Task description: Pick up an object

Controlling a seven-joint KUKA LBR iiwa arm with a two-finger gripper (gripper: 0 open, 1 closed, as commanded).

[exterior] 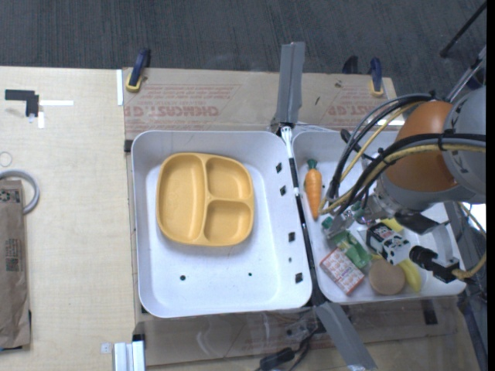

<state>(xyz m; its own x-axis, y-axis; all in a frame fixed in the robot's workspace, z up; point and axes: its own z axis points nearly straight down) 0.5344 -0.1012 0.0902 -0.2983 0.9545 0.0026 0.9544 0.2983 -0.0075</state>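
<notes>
My gripper point(362, 219) hangs low over the middle of the right bin point(334, 147), under the orange-banded wrist and its cables. An orange carrot point(312, 188) lies along the bin's left wall. Just left of the gripper sits a small green piece point(329, 222). Below it lie a green packet point(351, 249) and a pink patterned card point(341, 272). A brown round object point(388, 279) and a yellow one point(413, 276) rest at the bin's front, right of the card. I see nothing clearly held.
The left bin point(155, 284) holds a yellow divided plate point(205, 199) in its upper half. A grey divider runs between the bins. A brown paper bag point(11, 261) lies on the bench at far left.
</notes>
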